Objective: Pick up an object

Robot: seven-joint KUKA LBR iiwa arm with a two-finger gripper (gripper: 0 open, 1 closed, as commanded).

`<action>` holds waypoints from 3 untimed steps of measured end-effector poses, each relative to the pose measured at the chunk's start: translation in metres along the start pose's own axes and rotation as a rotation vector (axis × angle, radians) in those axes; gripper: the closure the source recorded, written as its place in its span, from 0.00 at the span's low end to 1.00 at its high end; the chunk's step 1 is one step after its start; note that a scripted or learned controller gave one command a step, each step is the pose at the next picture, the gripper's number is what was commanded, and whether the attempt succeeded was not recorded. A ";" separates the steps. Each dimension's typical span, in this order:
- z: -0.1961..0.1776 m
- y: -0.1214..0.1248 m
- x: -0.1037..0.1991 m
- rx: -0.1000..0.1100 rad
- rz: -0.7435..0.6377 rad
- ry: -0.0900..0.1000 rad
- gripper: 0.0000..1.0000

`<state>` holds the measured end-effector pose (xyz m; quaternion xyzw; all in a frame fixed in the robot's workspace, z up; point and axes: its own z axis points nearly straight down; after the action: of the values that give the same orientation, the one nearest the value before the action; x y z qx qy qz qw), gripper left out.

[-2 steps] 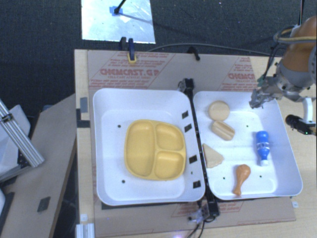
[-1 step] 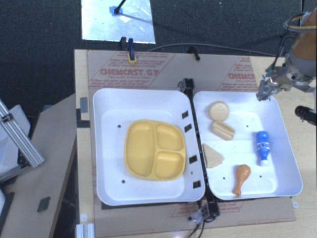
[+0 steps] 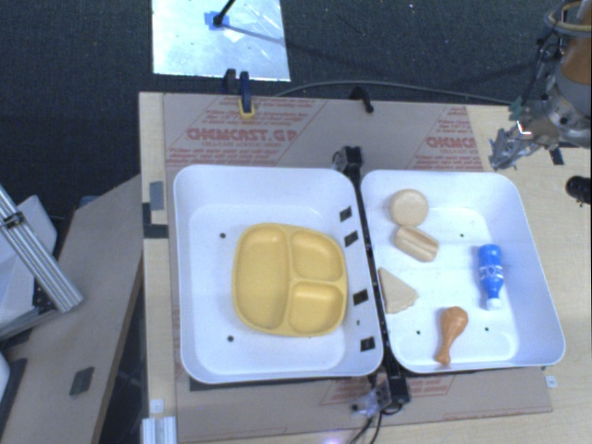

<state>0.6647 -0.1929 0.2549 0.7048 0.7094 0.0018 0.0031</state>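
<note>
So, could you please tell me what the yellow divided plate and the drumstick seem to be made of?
The yellow divided plate looks like moulded plastic, matte to semi-gloss: one uniform colour with soft rounded compartment ridges. The drumstick seems to be toy plastic, smooth and evenly tan-orange with a slight sheen, though rubber cannot be ruled out.

1. The arm [image 3: 572, 35] is seen at the frame's two o'clock edge, reaching in from the right.
2. The gripper [image 3: 511, 148] is carried low, pointed toward eight o'clock.
3. Nothing is seen held.
</note>
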 end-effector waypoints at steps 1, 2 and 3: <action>-0.029 0.001 0.000 0.001 0.000 0.000 1.00; -0.030 -0.007 0.045 0.005 -0.002 0.003 1.00; -0.015 -0.021 0.103 0.007 -0.002 0.004 1.00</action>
<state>0.6430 -0.0899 0.2695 0.7039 0.7103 0.0005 -0.0008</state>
